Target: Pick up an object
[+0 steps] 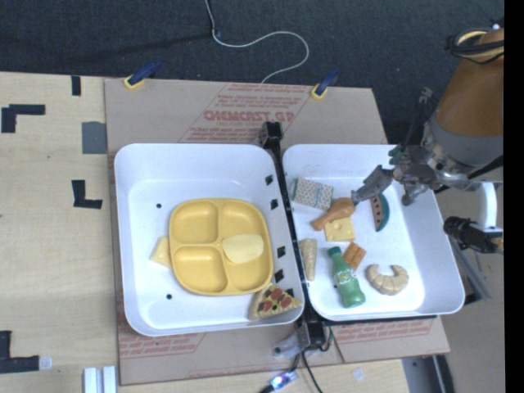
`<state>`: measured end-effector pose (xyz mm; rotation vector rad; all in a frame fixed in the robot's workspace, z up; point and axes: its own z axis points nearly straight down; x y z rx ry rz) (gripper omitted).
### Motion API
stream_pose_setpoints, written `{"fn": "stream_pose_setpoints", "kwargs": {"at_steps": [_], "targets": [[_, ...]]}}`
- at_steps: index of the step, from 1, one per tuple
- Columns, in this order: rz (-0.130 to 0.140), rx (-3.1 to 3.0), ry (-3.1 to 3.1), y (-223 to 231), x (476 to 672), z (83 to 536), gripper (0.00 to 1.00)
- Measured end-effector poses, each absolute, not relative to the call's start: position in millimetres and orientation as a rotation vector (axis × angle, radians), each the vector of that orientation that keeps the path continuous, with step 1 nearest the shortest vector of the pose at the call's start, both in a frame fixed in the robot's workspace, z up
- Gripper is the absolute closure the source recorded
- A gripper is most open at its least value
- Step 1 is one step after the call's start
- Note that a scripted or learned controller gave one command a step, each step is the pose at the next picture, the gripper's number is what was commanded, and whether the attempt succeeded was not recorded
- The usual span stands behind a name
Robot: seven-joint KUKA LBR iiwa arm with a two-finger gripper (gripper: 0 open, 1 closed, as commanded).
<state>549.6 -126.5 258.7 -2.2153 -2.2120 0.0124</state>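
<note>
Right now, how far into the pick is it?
Early. Done: the gripper is over the right bin, low beside the watermelon slice and the orange piece. In hand: nothing visible between its fingers. Left: close on an item and lift; the bottle and croissant lie untouched.

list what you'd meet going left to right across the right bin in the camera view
corn cob → green bottle → croissant; farther back, checkered cracker → watermelon slice, with the end effector above it
</note>
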Motion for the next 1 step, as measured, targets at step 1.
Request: {"fn": "stream_pose_setpoints", "kwargs": {"at_steps": [1], "targets": [[0.001, -2.219, -2.222, -126.3, 551.8, 264.7, 0.0]]}}
